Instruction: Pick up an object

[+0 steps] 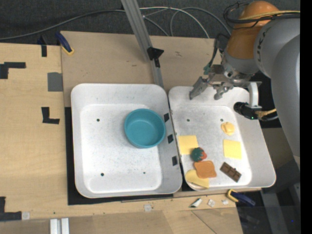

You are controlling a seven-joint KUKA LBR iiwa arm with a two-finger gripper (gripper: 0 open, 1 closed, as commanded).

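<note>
Where right bin [258, 145] begins, fingers [197, 88] spread.

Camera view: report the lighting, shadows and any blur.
Camera view: even, soft light; the round blue plastic bowl casts only a faint shadow in the left white bin; small items in the right white bin look slightly soft; the two-finger gripper is fairly sharp.
</note>
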